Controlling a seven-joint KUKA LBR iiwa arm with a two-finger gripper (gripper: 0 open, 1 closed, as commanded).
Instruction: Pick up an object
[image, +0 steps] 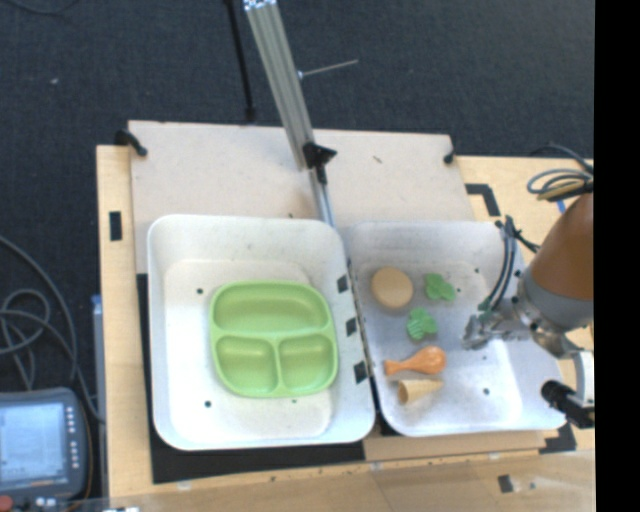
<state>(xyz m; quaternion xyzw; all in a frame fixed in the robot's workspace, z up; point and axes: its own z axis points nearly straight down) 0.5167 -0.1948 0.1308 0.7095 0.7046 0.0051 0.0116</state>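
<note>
Right now the hand (478, 330) is hovering low in the right bin (500, 405), whether apart or together I cannot tell. Nearest is the orange toy (417, 363); centring over it before descending seems wise.

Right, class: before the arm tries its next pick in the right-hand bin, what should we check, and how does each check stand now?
1. Objects within the right bin: ok. Tan round piece, two green pieces, orange piece and cone all lie inside.
2. Hand over the right bin: ok.
3. Hand above a target: not ok; it sits right of the pieces, over bare floor.
4. Something already held: cannot tell.
5. Pieces spaced apart: ok, though orange piece and cone lie close.
6. Green tray out of the way: ok, in the left bin.
</note>
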